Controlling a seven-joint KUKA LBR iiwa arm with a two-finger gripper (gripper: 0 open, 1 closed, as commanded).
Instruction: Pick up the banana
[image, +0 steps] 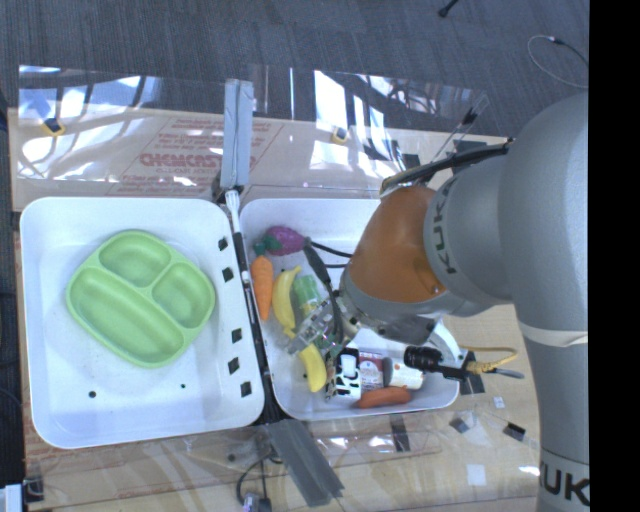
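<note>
A yellow banana (285, 300) lies lengthwise in the right bin (330, 215) near its left wall, between an orange carrot (263, 285) and a green item (305, 293). A second yellow curved piece (315, 368) shows lower down, toward the bin's front; whether it belongs to the same fruit I cannot tell. My gripper (320, 328) reaches down from the right and sits between the two yellow parts, just right of the banana's lower end. The arm's orange band (400, 250) and grey wrist hide much of the bin's right half.
A purple item (283, 238) rests at the back of the right bin. A small bottle (380, 373) and a red sausage-shaped item (383, 397) lie at the front. The left bin (50, 380) holds a green divided plate (140, 297).
</note>
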